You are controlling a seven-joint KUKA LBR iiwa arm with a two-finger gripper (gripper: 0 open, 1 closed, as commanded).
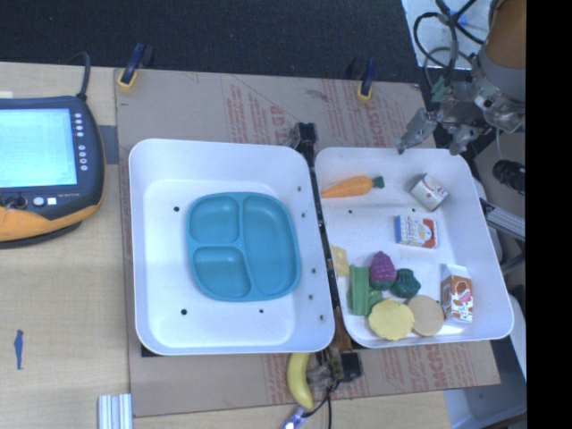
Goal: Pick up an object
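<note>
We are seeing faint red print repeating across the cardboard under the bins, too blurred to read; the small cartons carry red and white labels we cannot make out either.

The gripper is hanging above the right bin's rim at about 12 o'clock, and its fingers are standing apart with nothing between them.

The candidates are all lying in the right bin: an orange carrot with a green tip at 10 o'clock, a small tilted grey carton at 1 o'clock, a red and white box near the middle, a milk carton at 4 o'clock. At 6 o'clock a cluster is touching: purple grapes, a green piece, a dark green piece, a yellow disc and a tan disc.

The left bin is holding a blue divided plate. A banana is lying on the cardboard at 6 o'clock, a lit tablet is sitting at 9 o'clock on the wooden bench, and dark carpet is running behind.
</note>
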